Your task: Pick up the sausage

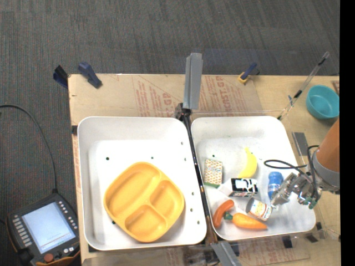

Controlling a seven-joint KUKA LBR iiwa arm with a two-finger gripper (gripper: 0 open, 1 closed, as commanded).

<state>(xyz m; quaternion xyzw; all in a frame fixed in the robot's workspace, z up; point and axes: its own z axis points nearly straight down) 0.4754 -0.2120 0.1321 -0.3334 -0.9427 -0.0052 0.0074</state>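
Sausage: the reddish-orange curved sausage (223, 211) lay in the right white plastic bin (233, 127), near its front-left corner, close to the left wall, angled from lower left to upper right.
Carrot: an orange toy carrot with a green stub (247, 221) lay just beside the sausage on its right, its green end nearly touching the sausage, its length running along the front of the bin.
Gripper: the grey two-finger gripper (280, 197) was at the right side of the right bin, low over its floor, well apart from the sausage; the arm came in from the right edge with its orange band (343, 144) above the wrist.
Fingers: whether they were spread or closed I could not tell; nothing could be seen between them.
Small can: a little cylindrical can with a pale label (259, 209) lay tilted just left of the gripper, above the carrot.
Blue bottle: a small blue plastic bottle (274, 183) stood just above the gripper.
Other contents: a yellow banana (250, 163), a tan patterned box (213, 171) and a black-and-white carton (243, 187) sat toward the middle of the right bin.
Left bin: the left white bin (133, 127) held a yellow divided plastic tray (145, 200).
Bench: a teal bowl (323, 101) stood at the far right corner of the bench; a handheld control pendant with a lit screen (43, 226) rested on the floor at lower left.
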